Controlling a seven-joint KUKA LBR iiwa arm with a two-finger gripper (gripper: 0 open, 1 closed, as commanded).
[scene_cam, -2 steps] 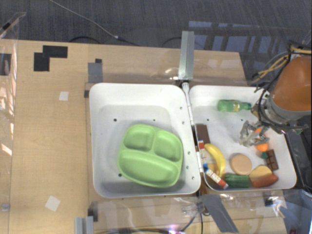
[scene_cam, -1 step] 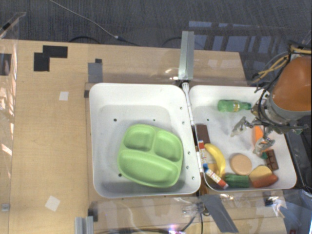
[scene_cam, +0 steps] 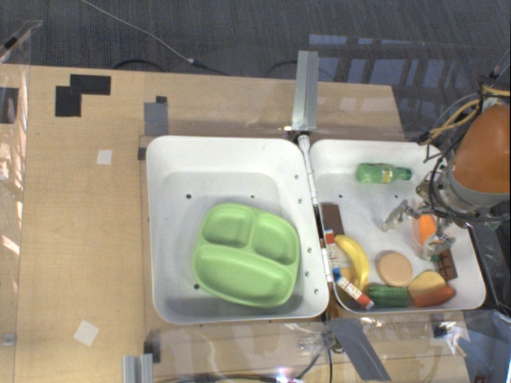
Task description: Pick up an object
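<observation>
The carrot (scene_cam: 427, 227) is seen between the fingers of the gripper (scene_cam: 429, 231). It is pinched upright, its long axis roughly vertical.

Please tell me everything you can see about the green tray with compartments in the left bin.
The green tray is a light green divided plate, plastic by its look, with rounded corners and three compartments: two smaller ones on its far side and one long one on its near side. It lies flat and right side up on the floor of the left bin, turned slightly askew. Nothing lies in it, and no other object touches it.
</observation>
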